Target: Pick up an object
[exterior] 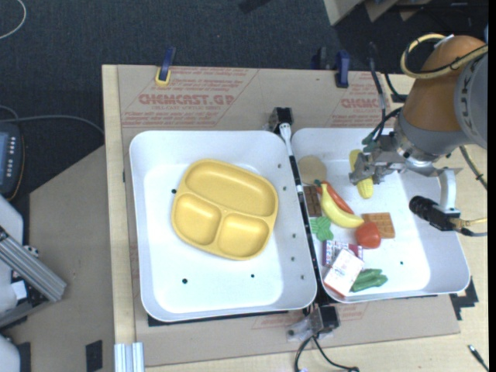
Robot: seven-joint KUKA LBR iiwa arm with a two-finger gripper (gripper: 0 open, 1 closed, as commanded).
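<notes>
Two shallow white bins side by side on the bench: left bin [151,231] at nine o'clock of centre, right bin [434,273] at three o'clock. In the left bin, a yellow divided plate [225,208], three compartments, lying flat near the middle.

Gripper [366,178] reaching in from three o'clock, low over the upper part of the right bin, below the orange band [438,91] of the arm. Cannot tell how the gripper stands, apart or together. Just at it, a small yellow piece [366,187], partly hidden; cannot tell whether gripped or merely beside.

At seven o'clock of the gripper, near but apart: banana [339,210], long axis running from eleven o'clock to four o'clock, upper tip toward the divider between bins, lower end beside the waffle [378,225]. Tomato [369,237] touching the waffle at six o'clock. Green leafy toy [322,228] at seven o'clock of the banana. Brown bar [311,200] along the divider. Small carton [342,270] and green pepper [370,280] at the bin's lower edge.
</notes>
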